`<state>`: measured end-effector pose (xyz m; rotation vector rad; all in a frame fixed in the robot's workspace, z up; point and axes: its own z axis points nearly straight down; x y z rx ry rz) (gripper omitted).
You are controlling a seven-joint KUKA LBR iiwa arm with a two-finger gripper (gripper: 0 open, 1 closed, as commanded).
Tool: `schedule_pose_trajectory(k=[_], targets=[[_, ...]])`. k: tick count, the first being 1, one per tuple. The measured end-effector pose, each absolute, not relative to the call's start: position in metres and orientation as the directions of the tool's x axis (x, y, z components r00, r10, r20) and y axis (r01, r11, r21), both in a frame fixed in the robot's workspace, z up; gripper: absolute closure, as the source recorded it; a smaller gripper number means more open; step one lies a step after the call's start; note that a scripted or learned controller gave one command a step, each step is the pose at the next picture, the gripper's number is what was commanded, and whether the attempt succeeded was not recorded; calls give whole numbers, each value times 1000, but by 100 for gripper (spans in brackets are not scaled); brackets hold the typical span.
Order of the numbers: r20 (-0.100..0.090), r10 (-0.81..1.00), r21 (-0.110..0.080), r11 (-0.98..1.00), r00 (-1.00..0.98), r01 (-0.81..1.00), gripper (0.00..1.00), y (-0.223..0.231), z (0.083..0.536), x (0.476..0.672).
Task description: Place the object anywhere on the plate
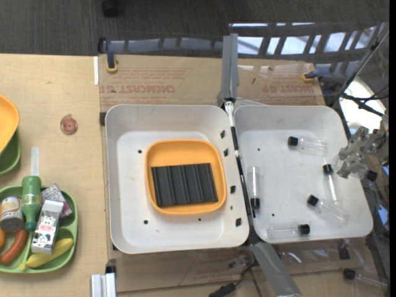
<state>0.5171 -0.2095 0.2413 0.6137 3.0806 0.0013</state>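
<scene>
1. The left bin [120, 184] and the right bin [272, 125] are shallow trays of smooth white plastic with rounded corners. They sit side by side on flat brown cardboard [161, 85].
2. The plate [184, 150] lies at the centre of the left bin. It is a glossy yellow-orange rounded square, and a dark grey ribbed panel [185, 185] fills its middle.
3. The task's things are five slim clear tubes with black caps, all lying flat in the right bin and none on the plate:
   - the upper tube [309, 144] at 1 o'clock
   - the left tube [252, 181] at 9 o'clock, along the wall
   - the right tube [332, 187] at 3 o'clock
   - the lower tube [331, 210] at 4 o'clock
   - the bottom tube [284, 232] at 6 o'clock
4. The gripper [354, 159], bare grey metal, hangs over the right bin's 3 o'clock rim, just beside the right tube's capped end. Whether it is open or closed, or has hold of anything, cannot be told.
</scene>
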Motion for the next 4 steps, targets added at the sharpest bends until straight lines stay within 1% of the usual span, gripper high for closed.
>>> schedule_pose_trajectory(k=[1, 2, 3, 4], targets=[[-6, 137, 1, 991, -991, 137, 100, -202, 317, 597], [-6, -6, 0, 1000, -1000, -6, 100, -222, 410, 642], [-7, -341, -1, 940, -940, -341, 100, -222, 443, 660], [-7, -341, -1, 940, -940, -341, 0, -222, 443, 660]])
